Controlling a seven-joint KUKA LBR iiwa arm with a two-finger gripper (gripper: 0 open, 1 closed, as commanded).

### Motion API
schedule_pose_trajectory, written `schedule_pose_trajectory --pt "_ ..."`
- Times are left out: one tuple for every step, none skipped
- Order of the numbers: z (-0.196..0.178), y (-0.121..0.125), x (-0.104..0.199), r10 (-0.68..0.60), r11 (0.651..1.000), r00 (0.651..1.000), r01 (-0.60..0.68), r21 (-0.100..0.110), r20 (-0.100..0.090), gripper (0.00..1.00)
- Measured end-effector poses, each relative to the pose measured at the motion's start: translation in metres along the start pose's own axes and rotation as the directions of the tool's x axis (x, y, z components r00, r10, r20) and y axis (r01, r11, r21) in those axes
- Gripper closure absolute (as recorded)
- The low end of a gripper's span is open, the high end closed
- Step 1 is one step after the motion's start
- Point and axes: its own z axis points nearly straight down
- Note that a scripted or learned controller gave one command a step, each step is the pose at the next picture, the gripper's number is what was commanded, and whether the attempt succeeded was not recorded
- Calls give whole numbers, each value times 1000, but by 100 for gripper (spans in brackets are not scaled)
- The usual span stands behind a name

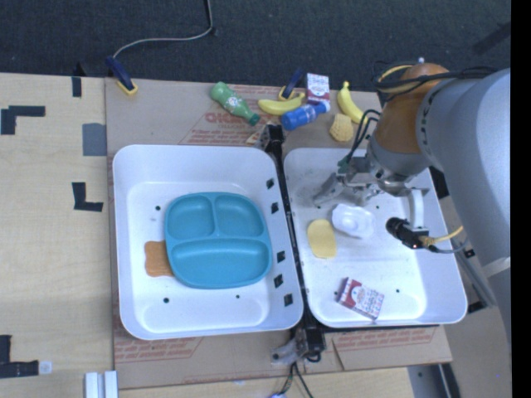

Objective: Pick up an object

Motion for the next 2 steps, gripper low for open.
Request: schedule_pose_trajectory --pt "0 -33 34 0 1000 1000 0 1 0 0" --pt "-8 15 13 0 1000 1000 0 3 0 0"
